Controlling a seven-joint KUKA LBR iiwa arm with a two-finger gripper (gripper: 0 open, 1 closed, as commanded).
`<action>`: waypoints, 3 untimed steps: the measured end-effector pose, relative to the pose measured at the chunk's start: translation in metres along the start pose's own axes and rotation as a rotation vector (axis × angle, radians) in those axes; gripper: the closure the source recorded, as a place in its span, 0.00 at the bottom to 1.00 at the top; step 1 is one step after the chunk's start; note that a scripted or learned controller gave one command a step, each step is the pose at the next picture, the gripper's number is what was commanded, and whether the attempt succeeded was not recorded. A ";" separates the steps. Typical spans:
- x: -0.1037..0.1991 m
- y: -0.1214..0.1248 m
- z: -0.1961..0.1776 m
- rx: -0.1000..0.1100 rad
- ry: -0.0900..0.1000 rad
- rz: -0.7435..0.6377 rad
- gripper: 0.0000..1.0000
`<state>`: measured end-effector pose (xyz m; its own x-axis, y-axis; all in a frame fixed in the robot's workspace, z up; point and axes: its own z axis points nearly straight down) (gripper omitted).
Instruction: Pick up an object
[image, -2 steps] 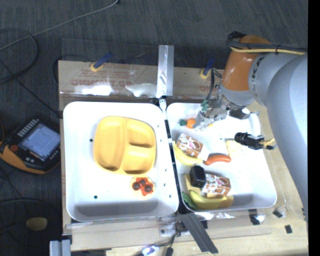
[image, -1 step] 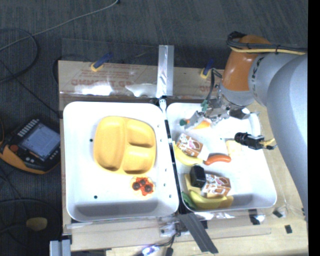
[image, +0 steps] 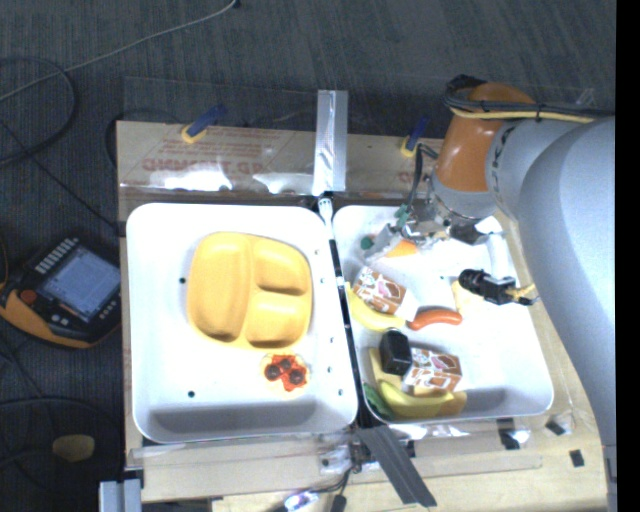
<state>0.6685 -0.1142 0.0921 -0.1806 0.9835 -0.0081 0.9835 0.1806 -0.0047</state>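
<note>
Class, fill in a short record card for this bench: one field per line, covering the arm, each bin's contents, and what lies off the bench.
arm: grey with orange band, reaching from the right; gripper low over the right bin's far corner
left bin: yellow divided tray, small red item
right bin: cluttered with small toys, including an orange sausage-shaped piece and a black block
floor, left: handheld control pendant

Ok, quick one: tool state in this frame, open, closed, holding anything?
Tool: low over the far end of the right bin; open or closed cannot be told.
</note>
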 end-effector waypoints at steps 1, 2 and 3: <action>-0.028 -0.001 -0.001 -0.014 0.001 -0.011 0.00; -0.028 0.000 -0.014 -0.015 -0.001 -0.014 1.00; 0.015 0.003 -0.099 -0.004 0.007 0.056 1.00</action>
